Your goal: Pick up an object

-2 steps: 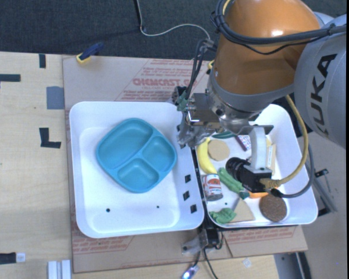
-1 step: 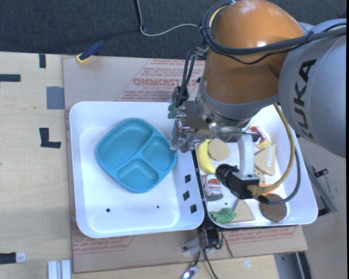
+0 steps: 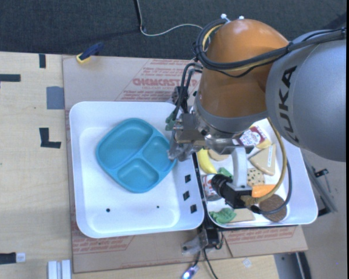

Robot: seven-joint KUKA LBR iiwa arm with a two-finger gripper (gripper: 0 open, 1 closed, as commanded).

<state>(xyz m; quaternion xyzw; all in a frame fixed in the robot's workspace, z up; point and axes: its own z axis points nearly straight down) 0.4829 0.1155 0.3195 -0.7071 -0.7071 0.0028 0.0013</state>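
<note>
The 2 white bins sit side by side on a brown cardboard sheet [image 3: 104, 80] laid over the pale worktop [image 3: 23, 185].

The left bin [image 3: 75, 156] holds 1 thing: a blue plate [image 3: 134, 156] with 3 compartments, lying flat and turned at an angle in the bin's upper half. All 3 compartments are bare. 2 small dark dots mark the bin floor below the plate.

The right bin [image 3: 302, 205], at the lower right of the frame, is largely covered by the grey and orange arm [image 3: 244, 68]. Around the arm, several small food-like pieces show:
- a yellow banana [image 3: 206, 163] near the bin's left wall
- a pale wedge [image 3: 266, 158] and a square cracker [image 3: 255, 176] further right
- an orange carrot [image 3: 263, 189] just above a round brown cookie [image 3: 273, 207]
- a green leafy piece [image 3: 224, 215] at the bottom edge
- a red and white piece [image 3: 253, 137], tucked under the arm, which I cannot identify

The pincer [image 3: 175, 149] hangs at the centre of the frame, over the left bin's right side, right at the blue plate's right rim. It seems to touch that rim, though the wrist hides the contact. I cannot tell whether the pincer is released or clenched, and nothing is visibly held in it.
</note>
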